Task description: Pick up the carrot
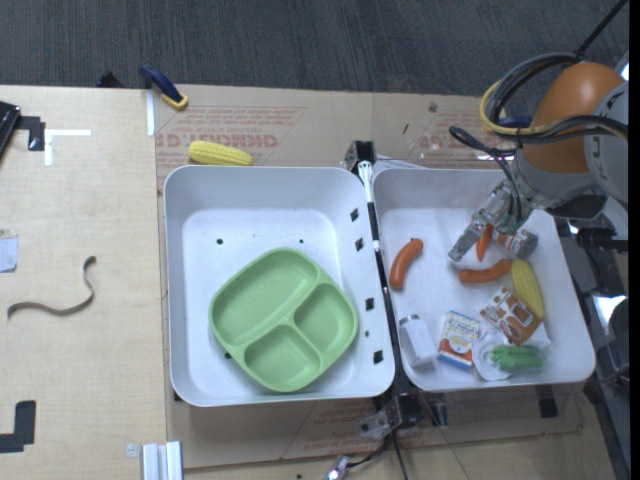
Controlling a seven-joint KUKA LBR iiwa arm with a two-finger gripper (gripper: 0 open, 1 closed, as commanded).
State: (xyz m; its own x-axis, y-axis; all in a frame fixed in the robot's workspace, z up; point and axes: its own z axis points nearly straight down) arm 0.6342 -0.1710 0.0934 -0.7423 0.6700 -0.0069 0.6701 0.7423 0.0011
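Gripper (484,242) low in right bin (440,193), jaws spread apart, one finger (466,244) slanting left, other nearer wrist. Slim orange carrot (485,273) lies flat just below jaws, apparently not between them; nothing gripped. Small orange piece showing between fingers, identity unclear. Sausage (404,263) well left of jaws. Corn cob (527,286) right-below, touching carrot end, crowding approach. Likely stance: pre-grasp, straddling to close.

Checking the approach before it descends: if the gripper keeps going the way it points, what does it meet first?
Probably the carrot, lying just below the gripper; depth is unclear from this slanted view.
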